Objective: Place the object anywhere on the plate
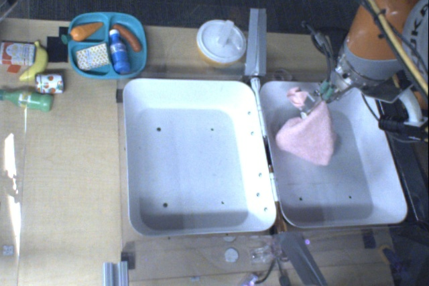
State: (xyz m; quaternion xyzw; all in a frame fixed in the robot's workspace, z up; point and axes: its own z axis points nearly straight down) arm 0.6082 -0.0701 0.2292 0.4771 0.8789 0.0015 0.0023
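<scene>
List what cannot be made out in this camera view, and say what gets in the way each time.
- Gripper: too small and blurred against the pink cloth to tell whether it grips the cloth's raised corner.
- Small pink thing by the cloth's tip: too blurred to tell whether it belongs to the cloth.
- Arm: cut off by the right edge.
- Labels on the can and carton: too small.

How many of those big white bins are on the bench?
2. The left bin sits mid-bench; the right bin lies against it, holding a pink cloth under the gripper.
</scene>
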